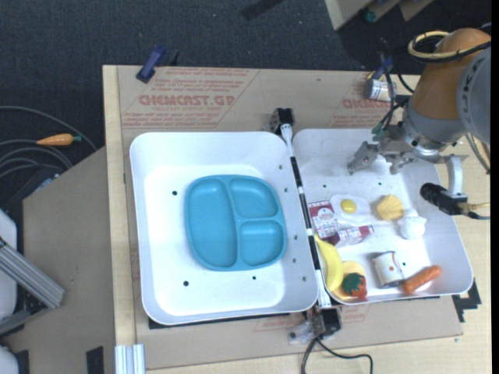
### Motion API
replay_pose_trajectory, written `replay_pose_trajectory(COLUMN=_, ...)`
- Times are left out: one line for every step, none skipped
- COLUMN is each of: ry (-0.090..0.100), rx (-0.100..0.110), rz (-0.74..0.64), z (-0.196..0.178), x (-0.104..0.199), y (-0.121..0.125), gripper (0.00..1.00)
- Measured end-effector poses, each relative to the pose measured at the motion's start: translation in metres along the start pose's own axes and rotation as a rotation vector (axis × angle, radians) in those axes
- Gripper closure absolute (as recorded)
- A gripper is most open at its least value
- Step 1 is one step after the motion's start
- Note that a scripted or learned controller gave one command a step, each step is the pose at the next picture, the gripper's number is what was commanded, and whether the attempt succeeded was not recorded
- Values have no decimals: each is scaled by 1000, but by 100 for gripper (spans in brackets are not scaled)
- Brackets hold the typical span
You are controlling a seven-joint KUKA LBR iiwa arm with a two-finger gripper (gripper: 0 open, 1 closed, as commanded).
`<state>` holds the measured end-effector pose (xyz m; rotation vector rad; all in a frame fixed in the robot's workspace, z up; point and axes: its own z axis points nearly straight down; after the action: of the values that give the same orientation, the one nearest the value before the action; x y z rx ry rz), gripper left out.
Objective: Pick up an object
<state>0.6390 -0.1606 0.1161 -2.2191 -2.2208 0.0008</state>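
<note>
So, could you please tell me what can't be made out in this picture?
- Claw, camera view: too small and blurred to judge its state or whether it touches the right bin.
- Packet: print too small to read.
- Banana: lower end hidden by the strawberry.
- Can: label blurred.
- Arm: cut off by the right edge.

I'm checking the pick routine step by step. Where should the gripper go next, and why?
Probably toward the front of the right bin, then down. The gripper hangs over bare floor at the back of that bin, while the toys, such as the fried egg and yellow lump, lie nearer the front.
</note>
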Motion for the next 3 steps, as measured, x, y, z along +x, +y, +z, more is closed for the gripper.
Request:
replay_pose_trajectory(ry=1, rx=-2, rz=-1, z=32, x=65, y=28, gripper=0)
replay_pose_trajectory(ry=-1, rx=-5, rz=-1, z=21, x=64, y=29, gripper=100)
replay_pose_trajectory(ry=-1, rx=-4, rz=-1, z=21, x=64, y=28, gripper=0)
